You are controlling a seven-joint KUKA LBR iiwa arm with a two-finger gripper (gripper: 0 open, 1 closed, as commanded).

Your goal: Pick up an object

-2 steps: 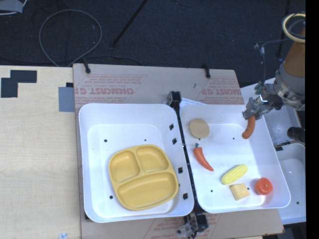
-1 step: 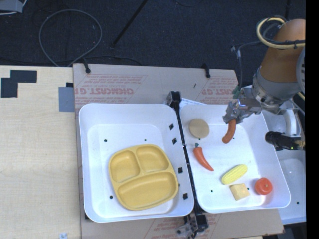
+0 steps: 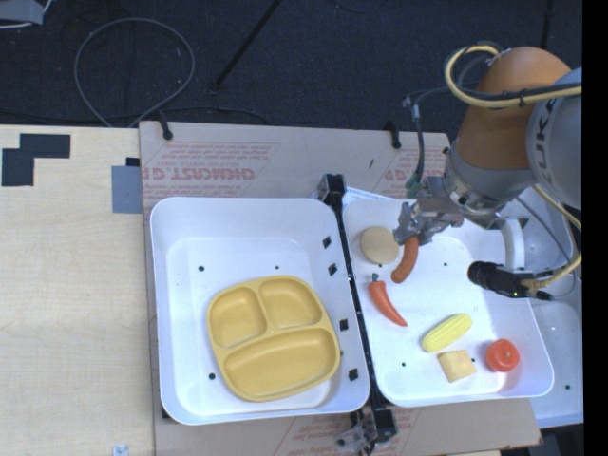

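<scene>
A single fixed camera looks down at a slant from above the bench, near enough that the two shallow white plastic bins (image 3: pixel 190 255) take up the lower middle of its view. Beyond them it takes in dark floor with loose cables (image 3: pixel 133 55), and the grey-and-orange arm (image 3: pixel 508 122) enters from the right.

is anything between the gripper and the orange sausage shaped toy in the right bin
Nothing visible. The gripper sits right at the upper end of the orange sausage-shaped toy, with no object between them. The round beige bun-like piece lies close beside it on the left, the red chili pepper just below.
</scene>
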